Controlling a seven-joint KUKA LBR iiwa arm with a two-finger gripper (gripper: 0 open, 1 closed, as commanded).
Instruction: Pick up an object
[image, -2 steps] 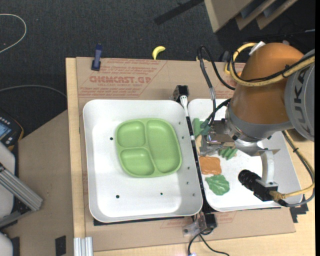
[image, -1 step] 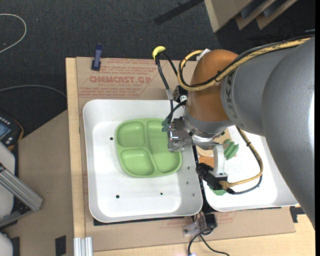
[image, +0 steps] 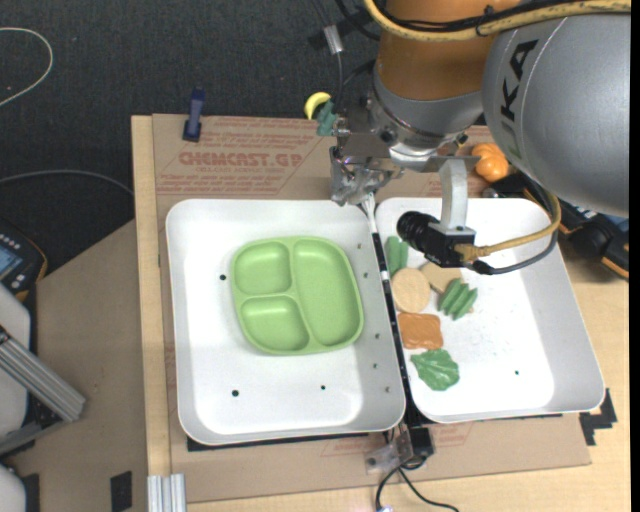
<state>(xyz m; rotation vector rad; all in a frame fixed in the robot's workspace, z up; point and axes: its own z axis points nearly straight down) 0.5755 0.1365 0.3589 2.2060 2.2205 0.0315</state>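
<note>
Lying nearest the camera in the right bin (image: 540, 370), a dark green leafy piece (image: 437, 369) sits close to the ridge where the 2 bins meet. Just beyond that leafy piece is an orange square slab (image: 420, 329), then a pale round disc (image: 410, 291) touching the slab's far edge. To the right of the disc lies a green bundle like a pea pod cluster (image: 458, 297), and just beyond the disc a long green pod (image: 397, 254) runs beside the ridge.

Left of the disc, across the ridge, the left bin (image: 200, 390) bears a light green plate (image: 296, 294) with 3 compartments.

Beyond the disc, the gripper (image: 356, 190) hangs over the far end of the ridge, above the rims of both bins; how far its fingers are apart cannot be told, and nothing shows between them. A black cylinder on a bracket (image: 432, 238) juts from the wrist over the right bin. Farther still, the arm (image: 520, 70), grey with an orange band, fills the far right corner.
</note>
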